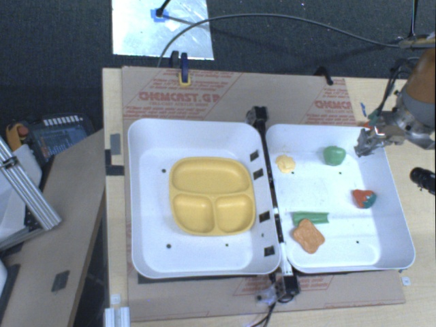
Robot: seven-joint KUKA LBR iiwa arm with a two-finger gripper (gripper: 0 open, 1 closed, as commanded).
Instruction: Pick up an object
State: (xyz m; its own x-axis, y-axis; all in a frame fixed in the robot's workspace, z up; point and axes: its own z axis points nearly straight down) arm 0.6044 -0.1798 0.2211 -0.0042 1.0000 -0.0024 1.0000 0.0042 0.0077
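Green rounded toy piece (334, 155) in the right white bin (392, 210) sits just left of the gripper (366, 144); jaw state cannot be told

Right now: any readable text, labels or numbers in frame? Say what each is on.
"CHEMCAST GP": red print on the brown protective sheet under the bins, upper left, readable.
The same red print repeats at the sheet's upper right, slanted and cut off, too partial to read.
Grey device at the left edge: its markings are too small and blurred to read.
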